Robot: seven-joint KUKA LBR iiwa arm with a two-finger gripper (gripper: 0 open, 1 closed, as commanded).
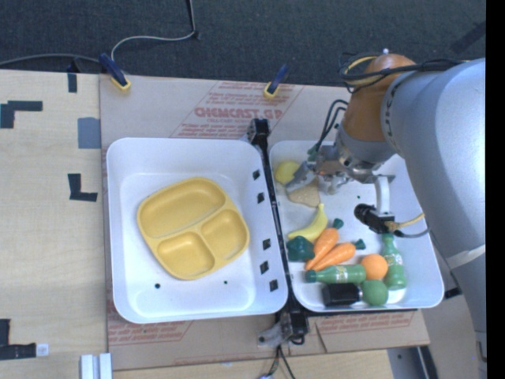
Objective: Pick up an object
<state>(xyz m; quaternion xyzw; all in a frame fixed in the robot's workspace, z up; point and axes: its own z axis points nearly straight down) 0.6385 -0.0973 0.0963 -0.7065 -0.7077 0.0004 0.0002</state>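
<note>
The likeliest target is the pale, flat beige piece (304, 197) lying near the top of the right bin (418, 287), at about eleven o'clock from that bin's centre. A round yellow fruit (286, 171), maybe a lemon, sits just beside it toward ten o'clock, and a banana (312, 224) curves away at six o'clock from it.

The gripper (318, 174) is down in the bin's upper part, directly over the gap between the lemon and the beige piece. I judge this to be the reach-and-descend step: nothing looks lifted yet. The metal fingers are a blur from here, so I cannot tell whether they are spread or closed, nor whether they touch either object.

The next move, as I read it, calls for a clean closing on one object alone, since the lemon and the beige piece lie so close that a grip could nudge one aside.

Further out, at five o'clock in the bin, lie two carrots (333, 247), a green bottle (338, 275) and an orange (375, 266). The left bin (126, 290) holds a yellow divided tray (193, 226).
</note>
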